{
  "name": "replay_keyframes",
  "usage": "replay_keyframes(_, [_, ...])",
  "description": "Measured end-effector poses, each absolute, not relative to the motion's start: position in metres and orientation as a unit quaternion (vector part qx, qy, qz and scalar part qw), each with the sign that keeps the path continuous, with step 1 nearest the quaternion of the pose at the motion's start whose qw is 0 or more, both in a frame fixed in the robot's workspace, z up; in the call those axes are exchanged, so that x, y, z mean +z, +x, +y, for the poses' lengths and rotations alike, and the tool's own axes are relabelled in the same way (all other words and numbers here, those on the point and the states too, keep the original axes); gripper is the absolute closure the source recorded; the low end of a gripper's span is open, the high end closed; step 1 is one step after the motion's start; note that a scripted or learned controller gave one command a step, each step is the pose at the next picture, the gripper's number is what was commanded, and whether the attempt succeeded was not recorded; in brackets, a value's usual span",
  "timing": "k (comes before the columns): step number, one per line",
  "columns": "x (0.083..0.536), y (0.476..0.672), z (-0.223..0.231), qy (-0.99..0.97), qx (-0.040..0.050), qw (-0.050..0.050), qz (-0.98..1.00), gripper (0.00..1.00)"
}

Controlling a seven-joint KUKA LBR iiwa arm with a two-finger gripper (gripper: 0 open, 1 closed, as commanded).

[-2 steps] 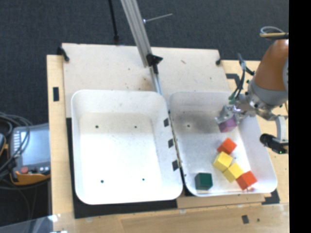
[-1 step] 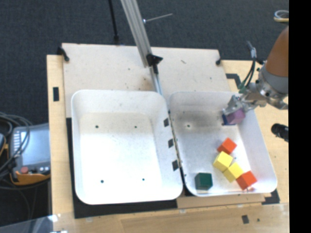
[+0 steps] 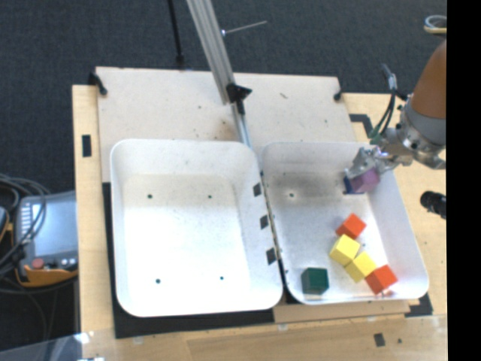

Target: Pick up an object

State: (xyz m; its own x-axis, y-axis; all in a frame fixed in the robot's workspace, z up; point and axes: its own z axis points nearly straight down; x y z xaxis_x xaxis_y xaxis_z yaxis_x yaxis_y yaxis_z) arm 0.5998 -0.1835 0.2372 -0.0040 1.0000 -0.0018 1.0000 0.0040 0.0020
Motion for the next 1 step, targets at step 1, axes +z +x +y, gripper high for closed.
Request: replay_keyframes(1, [0.2448, 0.5893, -0.1261, 0.705, 0.0006, 0.0, 0.71, 1.0])
